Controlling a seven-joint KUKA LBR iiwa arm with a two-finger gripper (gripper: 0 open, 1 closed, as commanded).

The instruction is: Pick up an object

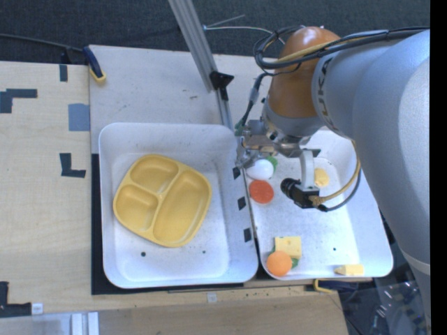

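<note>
Gripper (260, 160) over white ball (263, 167), right bin (363, 253)

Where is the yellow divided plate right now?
The yellow divided plate lies flat in the left bin of the camera view, across the divider from the red ball in the right bin.

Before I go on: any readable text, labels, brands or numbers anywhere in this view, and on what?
None can be read.
The arm carries no legible brand or number.
The yellow divided tray is plain.
The black and grey marks on the wooden board left of the bins are plain tape shapes, not letters.
</note>
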